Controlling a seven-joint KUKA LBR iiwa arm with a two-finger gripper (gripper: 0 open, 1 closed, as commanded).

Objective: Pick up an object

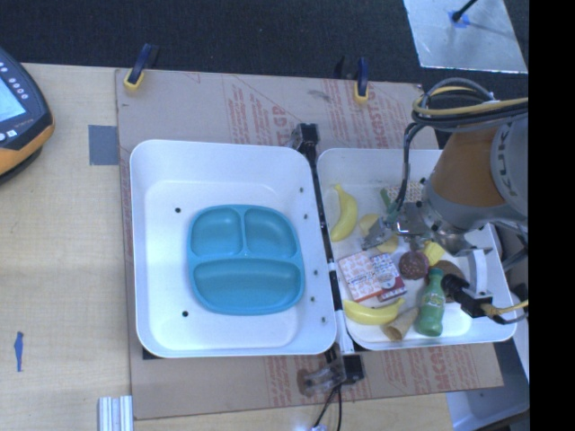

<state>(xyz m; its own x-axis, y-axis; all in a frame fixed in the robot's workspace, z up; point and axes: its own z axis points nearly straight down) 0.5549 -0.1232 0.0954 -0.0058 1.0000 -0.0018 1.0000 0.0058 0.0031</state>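
Observation:
The right bin [352,164] holds a jumble of small things: a yellow banana [344,213] near its left wall, a second banana [372,311] at the front, a red and white packet [369,276], a brown round piece [413,265], a green bottle [431,303] and a tan cone [395,328]. My gripper [393,228] hangs low over the bin's middle, just right of the upper banana and above the packet. The arm's wrist covers its fingers.
The left bin [153,241] holds a blue three-part plate [245,259]. A yellow and black pendant [18,115] lies at the far left of the bench. Clamps [137,68] stand along the board's back edge. The arm's cables [458,101] loop over the right bin's far corner.

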